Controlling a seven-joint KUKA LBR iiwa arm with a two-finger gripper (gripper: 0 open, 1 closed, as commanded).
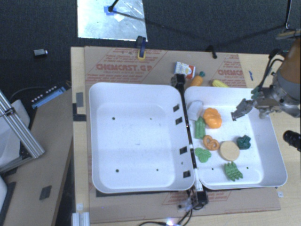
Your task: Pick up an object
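Hovering over the right bin (275,166) near its right rim, the gripper (239,112) grasps nothing, fingers apart. Seven toys lie toward this bin's left side: one orange pepper (213,117), one pretzel (210,143), one tan disc (229,150), four green pieces

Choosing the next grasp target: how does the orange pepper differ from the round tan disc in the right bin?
The orange pepper is bright orange and lumpy; the tan disc is pale beige, flat and round. The pepper lies toward the back of the right bin, near the gripper; the disc lies nearer the front, beside a dark green piece. Both rest on the bin floor, ungrasped.
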